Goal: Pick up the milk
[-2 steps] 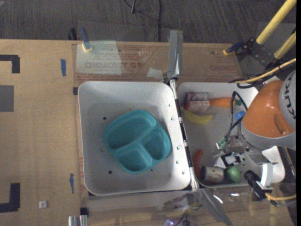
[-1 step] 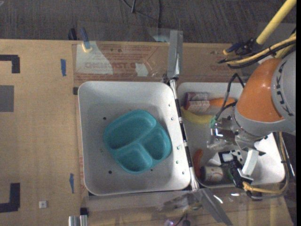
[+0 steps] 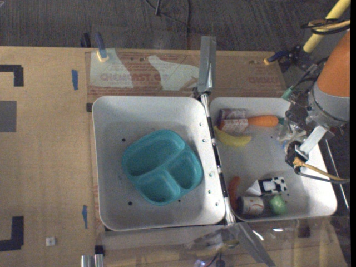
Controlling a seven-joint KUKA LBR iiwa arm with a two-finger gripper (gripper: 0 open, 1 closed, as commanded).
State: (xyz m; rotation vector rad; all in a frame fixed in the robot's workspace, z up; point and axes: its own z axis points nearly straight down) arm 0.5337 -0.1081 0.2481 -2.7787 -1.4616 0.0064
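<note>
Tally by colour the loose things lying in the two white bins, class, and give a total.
Teal: 1, divided tray
Yellow: 1, banana
Orange: 1, carrot
Red: 1, sausage-like piece
Green: 1, ball
Black and white: 1, milk carton
Brownish: 2, box, can
Total: 8

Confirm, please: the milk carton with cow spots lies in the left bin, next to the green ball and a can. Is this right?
One detail is wrong. The camera view shows the milk carton in the right bin, not the left. It does lie next to the green ball and the can.

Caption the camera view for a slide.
Gripper hovers above the right bin; milk carton lies untouched below.
</note>
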